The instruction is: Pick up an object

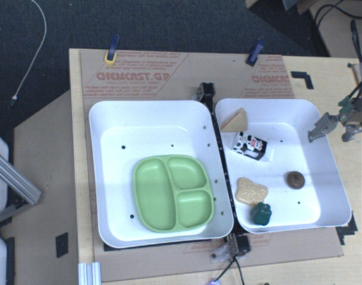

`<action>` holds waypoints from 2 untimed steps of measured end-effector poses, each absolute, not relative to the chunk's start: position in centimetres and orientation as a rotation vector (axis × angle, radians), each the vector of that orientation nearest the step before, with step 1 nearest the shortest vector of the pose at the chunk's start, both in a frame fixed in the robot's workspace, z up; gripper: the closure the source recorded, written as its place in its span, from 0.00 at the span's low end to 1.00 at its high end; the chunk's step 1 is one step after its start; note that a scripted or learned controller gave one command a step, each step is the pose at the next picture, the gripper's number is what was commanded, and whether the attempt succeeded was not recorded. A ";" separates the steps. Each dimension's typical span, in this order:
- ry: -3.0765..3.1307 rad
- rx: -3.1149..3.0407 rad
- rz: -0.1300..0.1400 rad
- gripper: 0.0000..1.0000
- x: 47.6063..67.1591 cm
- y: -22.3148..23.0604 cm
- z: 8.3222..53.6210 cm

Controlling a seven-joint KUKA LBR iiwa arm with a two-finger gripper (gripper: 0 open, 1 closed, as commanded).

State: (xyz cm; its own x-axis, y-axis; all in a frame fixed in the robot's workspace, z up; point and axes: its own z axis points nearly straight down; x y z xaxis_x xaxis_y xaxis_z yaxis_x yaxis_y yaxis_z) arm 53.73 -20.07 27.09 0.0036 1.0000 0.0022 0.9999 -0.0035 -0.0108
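Hovering at the 3 o'clock edge of the right bin point(323, 159), the pincer point(335, 128) sits just over the bin's outer rim, with one grey finger reaching toward 9 o'clock and a second toward 5 o'clock; the fingers stand spread apart with nothing between them. Four candidate objects and one wedge lie inside this bin, all toward 9 o'clock or 7 o'clock of the pincer. The brown round object point(295, 180) is the nearest, at roughly 7 o'clock of the pincer and apart from it; it has no distinct long axis. The black-and-white printed packet point(250, 145) lies near the bin's centre-left, at 9 o'clock of the pincer and well apart, with its long axis running from 10 o'clock to 4 o'clock. The tan wedge point(235, 121) rests at the bin's 11 o'clock corner, its narrow tip pointing toward 8 o'clock. The beige waffle-textured piece point(251, 191) lies at the bin's 7 o'clock area, long axis running approximately 9 o'clock to 3 o'clock. The dark green object point(261, 214) sits just beside it at 5 o'clock, near the bin's lower rim. The left bin point(109, 129) holds a green divided plate point(172, 192) with three compartments. Both bins rest on the counter point(169, 73).
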 end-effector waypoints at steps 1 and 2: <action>-2.222 -2.222 0.000 0.00 54.0 -20.0 27.7; -2.217 -2.218 0.004 0.00 54.3 -20.3 21.4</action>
State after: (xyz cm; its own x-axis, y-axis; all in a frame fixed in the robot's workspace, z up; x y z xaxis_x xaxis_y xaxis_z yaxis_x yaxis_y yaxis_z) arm 54.27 -20.25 21.42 0.0005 1.0000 0.0022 1.0000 -0.0005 -0.0061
